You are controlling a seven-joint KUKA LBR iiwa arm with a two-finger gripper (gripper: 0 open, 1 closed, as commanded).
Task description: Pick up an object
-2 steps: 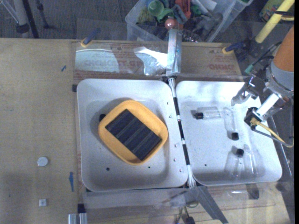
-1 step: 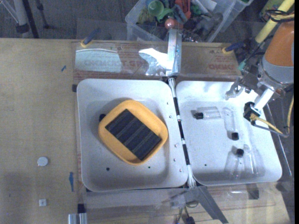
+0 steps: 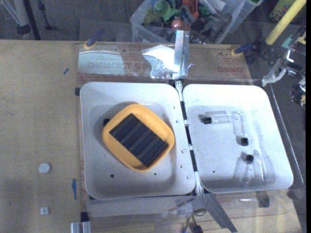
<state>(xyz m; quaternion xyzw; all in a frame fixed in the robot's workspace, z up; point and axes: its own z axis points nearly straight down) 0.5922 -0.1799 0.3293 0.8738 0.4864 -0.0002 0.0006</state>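
Left bin (image 3: 92, 178): yellow pad (image 3: 138, 137) with dark ribbed centre lying flat, tilted diagonally, near bin middle, small dark thing peeking at its upper-left edge. Right bin (image 3: 277, 130): clear tubes with black caps – one (image 3: 217, 118) lying across upper part, one (image 3: 239, 130) upright-running just right of it, another (image 3: 255, 166) lower right. Bins touching along centre seam. Wooden bench (image 3: 34, 106) to left, small grey disc (image 3: 44, 168) on it. Clear tote of coloured toys (image 3: 194, 8) beyond bins.
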